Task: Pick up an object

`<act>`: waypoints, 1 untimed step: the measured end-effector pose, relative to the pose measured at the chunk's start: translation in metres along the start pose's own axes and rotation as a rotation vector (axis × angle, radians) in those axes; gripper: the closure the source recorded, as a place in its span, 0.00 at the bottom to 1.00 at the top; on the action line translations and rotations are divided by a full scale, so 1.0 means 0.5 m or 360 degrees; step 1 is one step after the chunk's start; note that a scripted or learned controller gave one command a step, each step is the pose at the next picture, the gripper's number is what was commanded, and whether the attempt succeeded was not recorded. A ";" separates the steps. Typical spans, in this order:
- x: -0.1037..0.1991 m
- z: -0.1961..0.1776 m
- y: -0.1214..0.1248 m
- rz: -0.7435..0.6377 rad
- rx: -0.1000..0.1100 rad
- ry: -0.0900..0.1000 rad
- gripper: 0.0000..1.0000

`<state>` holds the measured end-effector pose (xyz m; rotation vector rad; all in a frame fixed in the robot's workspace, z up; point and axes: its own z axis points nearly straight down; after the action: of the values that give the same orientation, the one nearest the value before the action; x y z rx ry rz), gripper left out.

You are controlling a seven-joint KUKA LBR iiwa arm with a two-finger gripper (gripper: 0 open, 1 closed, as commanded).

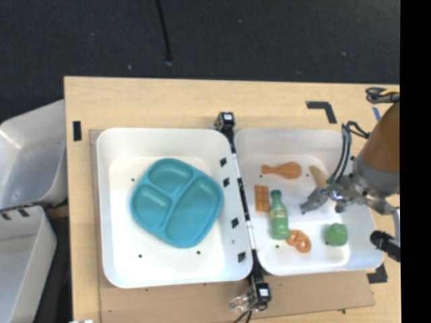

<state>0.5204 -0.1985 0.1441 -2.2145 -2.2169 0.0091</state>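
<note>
Several small items lie in the right bin (289, 140): a brown drumstick (283, 171), an orange cracker (261, 198), a green bottle (278, 214), an orange pretzel (300, 241), a green round piece (335, 234) and a beige stick (318, 175). My gripper (327, 203) hangs over the right side of this bin, just above the green round piece and below the beige stick. Its fingers (311, 202) are spread open, and nothing sits between them.
The left bin (114, 247) holds a blue divided plate (176, 202). A black-clipped divider (237, 194) runs between the two bins. The arm's orange band (384, 147) and wrist cover the right bin's far right edge.
</note>
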 end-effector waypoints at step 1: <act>-0.003 0.099 -0.001 0.0004 -0.0003 -0.0003 0.00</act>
<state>0.5193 -0.1998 0.0945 -2.2194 -2.2159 0.0087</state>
